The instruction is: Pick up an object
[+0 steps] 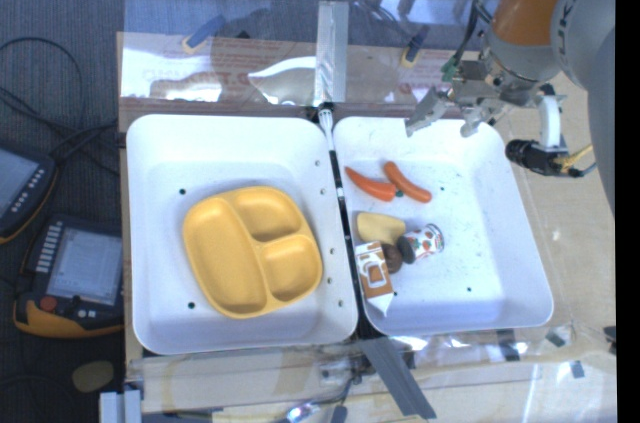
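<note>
A: Arm position?

B: Grey arm with the orange band enters from the right. Gripper [447, 118] hangs over the far edge of the right bin [520, 241], near its upper rim. The 2 fingers [424, 115] are spread apart — nothing between them.

A: Contents of that bin?

B: 2 orange carrot-like pieces, the left carrot [369, 183] and the right carrot [408, 182], lie side by side in the upper half, both slanting down to the right, close but apart. Nearer the camera, a yellow wedge [379, 228] sits by the left wall. Just right of it, a small white cup with red dots [427, 242] lies tilted, with a dark brown lump [400, 254] touching or just beside it — I cannot tell which. Below the wedge, an orange-and-white carton [373, 273] lies against the left wall.

A: Gripper to objects?

B: Well apart from all of them; the carrots are nearest.

A: Left bin?

B: The left bin [160, 161] holds 1 yellow divided tray [252, 249] with 3 compartments, set at a slant near the middle.
</note>
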Controlling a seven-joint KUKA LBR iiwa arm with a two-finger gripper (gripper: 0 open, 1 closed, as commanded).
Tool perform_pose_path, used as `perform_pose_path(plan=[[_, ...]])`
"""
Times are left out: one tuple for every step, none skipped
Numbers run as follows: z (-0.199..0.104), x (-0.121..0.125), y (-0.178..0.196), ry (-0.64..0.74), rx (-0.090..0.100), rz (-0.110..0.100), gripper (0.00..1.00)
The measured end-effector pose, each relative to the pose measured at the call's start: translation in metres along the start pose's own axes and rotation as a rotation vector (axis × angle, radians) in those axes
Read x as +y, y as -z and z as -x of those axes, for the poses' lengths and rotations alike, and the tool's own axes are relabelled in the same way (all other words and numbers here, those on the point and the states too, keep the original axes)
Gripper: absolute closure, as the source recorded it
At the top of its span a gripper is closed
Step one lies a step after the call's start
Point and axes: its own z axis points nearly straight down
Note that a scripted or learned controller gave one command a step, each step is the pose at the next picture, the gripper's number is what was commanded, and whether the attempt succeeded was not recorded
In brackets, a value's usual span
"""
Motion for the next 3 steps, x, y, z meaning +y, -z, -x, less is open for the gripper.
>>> perform_pose_path(plan=[[0.015,-0.073,-0.127,0.066,0.000,0.001,0.00],[-0.019,-0.025,-0.135,-0.085,-0.005,0.015,0.00],[-0.020,-0.024,-0.129,-0.084,-0.004,0.012,1.00]])
